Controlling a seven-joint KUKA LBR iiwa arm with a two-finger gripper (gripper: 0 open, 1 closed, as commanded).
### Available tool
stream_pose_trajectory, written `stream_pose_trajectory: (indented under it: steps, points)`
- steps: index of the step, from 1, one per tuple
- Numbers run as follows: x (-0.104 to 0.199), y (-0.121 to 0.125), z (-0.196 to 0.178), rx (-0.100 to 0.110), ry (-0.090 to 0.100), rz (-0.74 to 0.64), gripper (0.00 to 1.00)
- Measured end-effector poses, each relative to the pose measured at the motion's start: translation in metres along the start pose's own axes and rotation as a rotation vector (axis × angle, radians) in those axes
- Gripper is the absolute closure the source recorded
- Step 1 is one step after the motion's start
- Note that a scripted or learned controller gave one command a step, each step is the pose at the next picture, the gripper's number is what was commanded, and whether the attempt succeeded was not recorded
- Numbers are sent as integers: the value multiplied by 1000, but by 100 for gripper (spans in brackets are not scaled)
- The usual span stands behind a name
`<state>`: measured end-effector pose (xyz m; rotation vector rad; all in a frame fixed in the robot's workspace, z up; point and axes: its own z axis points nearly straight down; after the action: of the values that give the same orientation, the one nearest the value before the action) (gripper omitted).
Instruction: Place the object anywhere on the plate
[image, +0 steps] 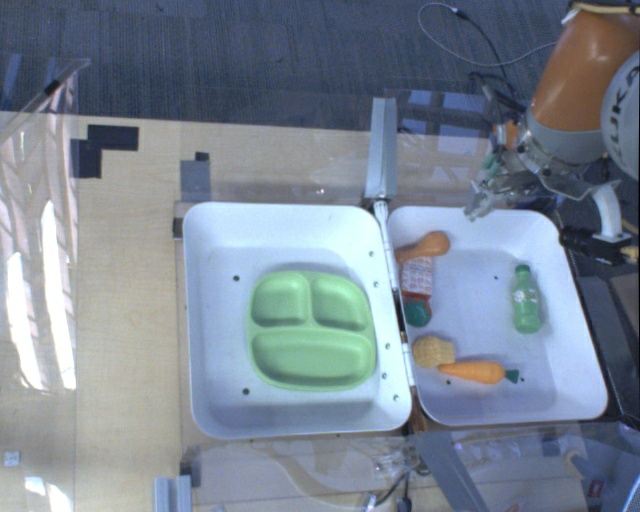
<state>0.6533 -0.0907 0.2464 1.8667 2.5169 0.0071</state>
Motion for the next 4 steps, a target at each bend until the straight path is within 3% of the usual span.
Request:
stream_pose_trajectory:
  steps: [1,2,3,4]
  points:
    - [69,24,61,3,3,-68,100]
    - [48,-17,26,2,2,31,100]
    - [-21,-99,-34,0,-2,328,100]
    - [46,-71,-14,3,1,207,100]
